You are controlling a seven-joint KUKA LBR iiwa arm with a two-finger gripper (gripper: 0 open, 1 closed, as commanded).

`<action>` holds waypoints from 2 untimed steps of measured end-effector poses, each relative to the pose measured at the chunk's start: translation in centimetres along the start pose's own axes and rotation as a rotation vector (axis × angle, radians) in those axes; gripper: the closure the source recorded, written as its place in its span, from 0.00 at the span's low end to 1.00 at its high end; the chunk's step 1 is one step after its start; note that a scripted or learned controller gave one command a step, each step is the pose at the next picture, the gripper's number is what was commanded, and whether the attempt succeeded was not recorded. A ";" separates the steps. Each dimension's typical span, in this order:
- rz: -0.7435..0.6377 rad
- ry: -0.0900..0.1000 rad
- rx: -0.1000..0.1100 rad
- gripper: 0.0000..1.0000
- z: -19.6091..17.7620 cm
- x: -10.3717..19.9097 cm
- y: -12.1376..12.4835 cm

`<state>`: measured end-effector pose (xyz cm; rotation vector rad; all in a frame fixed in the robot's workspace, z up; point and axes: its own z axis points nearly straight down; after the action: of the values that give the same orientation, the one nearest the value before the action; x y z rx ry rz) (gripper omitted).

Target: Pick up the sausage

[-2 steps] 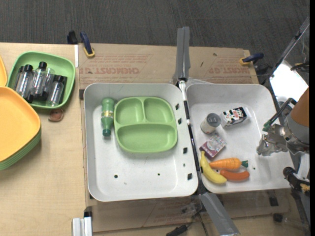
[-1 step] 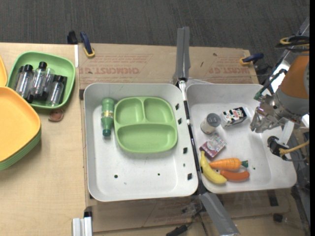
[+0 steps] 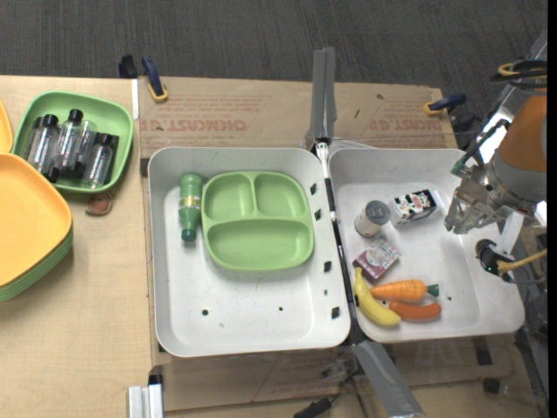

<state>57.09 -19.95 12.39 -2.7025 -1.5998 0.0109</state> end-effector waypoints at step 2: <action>-0.153 0.003 0.000 1.00 2.5 -3.8 -3.5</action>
<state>52.17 -21.55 9.92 -2.5708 -1.8002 0.0059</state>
